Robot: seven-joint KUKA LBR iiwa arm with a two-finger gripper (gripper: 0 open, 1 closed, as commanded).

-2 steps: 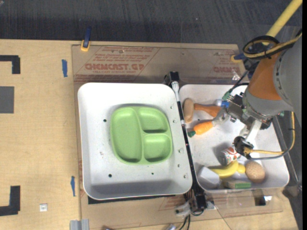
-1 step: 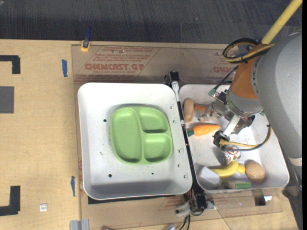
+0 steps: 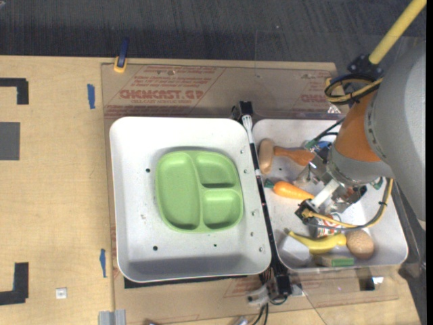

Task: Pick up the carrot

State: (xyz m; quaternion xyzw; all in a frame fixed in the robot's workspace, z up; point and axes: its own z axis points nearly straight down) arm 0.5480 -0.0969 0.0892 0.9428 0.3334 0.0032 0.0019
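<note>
A: Where is the carrot (image 3: 293, 190)?

B: It lies in the right bin (image 3: 396, 246), just left of the claw (image 3: 323, 196). If the claw is spread or pressed together, I cannot tell.

A: What can go wrong?

B: The banana (image 3: 316, 241) lies just below the claw, so I think it may take the wrong thing.

A: Any writing?

B: The board (image 3: 270, 90) up-left of the claw has red letters, too blurred to read.

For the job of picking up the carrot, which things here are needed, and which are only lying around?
Needed for the job:
- carrot, in the right bin
- gripper, low in that bin

Just lying about:
- banana
- potato
- chicken drumstick
- green divided plate in the left bin
</note>
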